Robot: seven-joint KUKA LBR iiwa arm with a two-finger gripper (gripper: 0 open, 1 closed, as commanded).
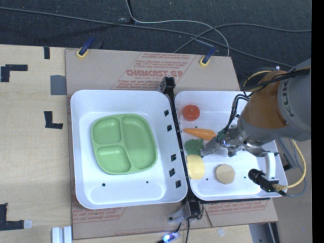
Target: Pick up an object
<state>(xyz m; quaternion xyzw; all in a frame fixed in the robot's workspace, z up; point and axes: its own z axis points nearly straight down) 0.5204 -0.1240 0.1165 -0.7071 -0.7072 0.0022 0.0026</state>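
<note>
Reaching into the right bin [263,189] from its right side, the pincer [211,147] hangs low over the green toy [193,147] near the bin's left wall, between the carrot [200,133] and the yellow piece [195,167]. This reads as the approach, with nothing lifted. Next comes a descent and closing. Whether the pincer is spread or closed cannot be told; the wrist hides it.

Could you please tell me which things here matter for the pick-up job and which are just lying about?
For the job: pincer, green item, carrot, red tomato, yellow lemon, tan round item, right bin.

Lying about: green divided plate, left bin, cables.
</note>
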